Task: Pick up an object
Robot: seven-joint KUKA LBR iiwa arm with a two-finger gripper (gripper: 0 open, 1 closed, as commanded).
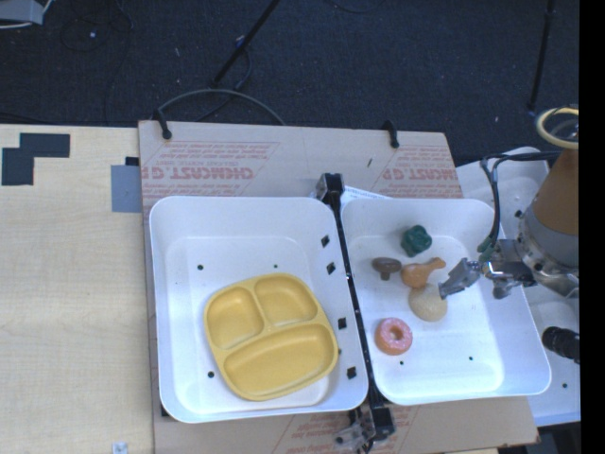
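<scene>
Bench stock, as you see it from above:

Left bin (180,244): white, shallow. It holds one yellow divided tray (271,347) with three compartments, set at a slant toward the bin's near right corner. You find nothing lying in the tray's compartments.

Right bin (510,367): white, shallow, joined to the left one along a dark central divider. You count five small items, all in its middle and far part:
- green block (416,240), farthest back, apart from the rest.
- brown mushroom-shaped piece (385,268), just left of the orange item.
- orange drumstick-shaped piece (422,272), lying crosswise, its thin end pointing right.
- cream rounded piece (428,305), just below the orange piece and close to the gripper's tip.
- pink-frosted doughnut (393,335), nearest to you, lying flat, left of and below the cream piece.

Arm: it enters from your right, orange band showing at the frame edge. The gripper (458,280) sits low over the right bin, pointing left toward the cream and orange pieces. You see no item between its fingers; whether they are spread or closed cannot be told at this size.

Under both bins: cardboard sheet (236,164) with red print, on a pale wood bench (66,301).
</scene>
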